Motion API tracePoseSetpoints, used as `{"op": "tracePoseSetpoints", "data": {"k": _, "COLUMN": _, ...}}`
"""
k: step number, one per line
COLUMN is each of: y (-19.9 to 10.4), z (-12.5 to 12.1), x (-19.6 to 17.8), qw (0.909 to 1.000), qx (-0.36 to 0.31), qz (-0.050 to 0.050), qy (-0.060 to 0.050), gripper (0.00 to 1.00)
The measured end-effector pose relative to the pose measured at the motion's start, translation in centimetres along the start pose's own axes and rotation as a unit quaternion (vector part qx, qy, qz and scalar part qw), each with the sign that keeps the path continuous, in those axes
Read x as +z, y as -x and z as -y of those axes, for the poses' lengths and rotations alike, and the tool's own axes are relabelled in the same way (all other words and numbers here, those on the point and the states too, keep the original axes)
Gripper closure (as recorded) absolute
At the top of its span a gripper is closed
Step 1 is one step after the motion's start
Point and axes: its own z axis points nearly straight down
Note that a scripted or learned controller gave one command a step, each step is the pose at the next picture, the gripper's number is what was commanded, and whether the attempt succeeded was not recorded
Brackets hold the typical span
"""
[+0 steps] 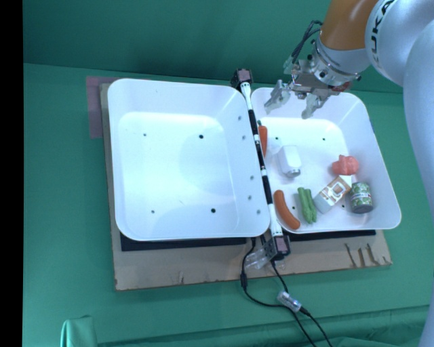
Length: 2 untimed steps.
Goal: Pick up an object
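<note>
- The hand (293, 99) hangs over the far edge of the right bin (380, 179), its two fingers (275, 97) spread apart with nothing between them.
- The grey arm (407, 41), with its orange band (346, 19) above the wrist, comes in from the upper right corner.
- All the loose things lie in the right bin, nearer the camera than the hand and apart from it.
- A white object (289, 161) sits near the middle of that bin, closest to the hand.
- A thin orange carrot-like piece (263, 139) lies along the bin's left wall, just beside the white object.
- A reddish lumpy object (344, 165) rests toward the right side.
- A small box (331, 193) with an orange and white face lies below it, beside a little can (361, 197) with a green label.
- A green bundle like asparagus (306, 204) lies just left of the box, and a red sausage (286, 209) lies slantwise near the front left corner.
- The left bin (129, 135) stands alongside, parted from the right one by a black-and-white striped bar (258, 146).
- Both bins rest on a brown board (190, 272) on the green table (61, 203); a black cable (261, 295) trails off the board's front edge.
</note>
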Motion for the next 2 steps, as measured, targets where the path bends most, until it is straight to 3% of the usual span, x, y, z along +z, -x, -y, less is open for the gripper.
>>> {"op": "tracePoseSetpoints", "data": {"k": 1, "y": 4.8, "z": 1.0, "x": 7.3, "qw": 1.0000, "qx": 0.001, "qz": 0.001, "qy": -0.001, "gripper": 0.00}}
{"op": "tracePoseSetpoints", "data": {"k": 2, "y": 5.5, "z": 5.3, "x": 9.2, "qw": 1.0000, "qx": 0.001, "qz": 0.001, "qy": 0.004, "gripper": 0.00}}
